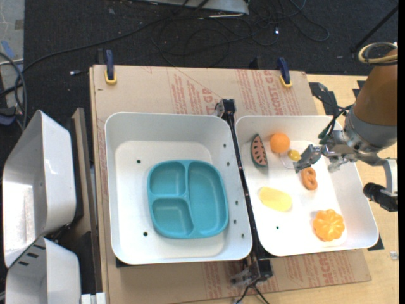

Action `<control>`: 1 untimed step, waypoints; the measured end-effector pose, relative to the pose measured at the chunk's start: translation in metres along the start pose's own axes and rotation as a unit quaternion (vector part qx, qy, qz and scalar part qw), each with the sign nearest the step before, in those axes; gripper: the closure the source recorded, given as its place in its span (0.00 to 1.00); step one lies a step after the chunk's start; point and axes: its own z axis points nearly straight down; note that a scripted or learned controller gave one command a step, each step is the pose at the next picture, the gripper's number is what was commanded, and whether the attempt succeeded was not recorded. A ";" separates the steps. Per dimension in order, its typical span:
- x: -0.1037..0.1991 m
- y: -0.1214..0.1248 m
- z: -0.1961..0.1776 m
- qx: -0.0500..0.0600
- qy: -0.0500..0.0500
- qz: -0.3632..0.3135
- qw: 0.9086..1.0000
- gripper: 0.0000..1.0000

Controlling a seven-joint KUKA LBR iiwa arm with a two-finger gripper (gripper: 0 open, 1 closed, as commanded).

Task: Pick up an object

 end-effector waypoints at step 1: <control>0.000 0.003 -0.007 -0.006 -0.001 -0.002 1.000 0.00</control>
